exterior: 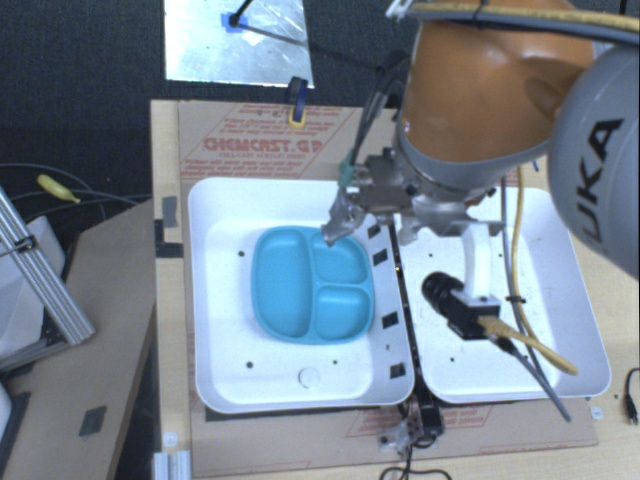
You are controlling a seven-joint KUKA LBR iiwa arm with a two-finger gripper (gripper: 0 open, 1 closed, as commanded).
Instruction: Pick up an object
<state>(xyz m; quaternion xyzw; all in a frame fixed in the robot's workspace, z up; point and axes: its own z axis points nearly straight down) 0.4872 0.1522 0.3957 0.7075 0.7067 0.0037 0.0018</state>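
Pincer [335, 230] sits at — perhaps touching — the rim of the blue plate [300, 298].

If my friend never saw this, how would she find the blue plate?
Start at the left bin, the white one on the camera view's left side. The blue plate lies flat in its middle, with the gripper right by its upper right corner. It is the one bright blue thing on the white floor, and ridges split it into three sections, one long and two small.

Blue plate [312, 286] crowds the left bin [225, 268], though its margins seem passable.
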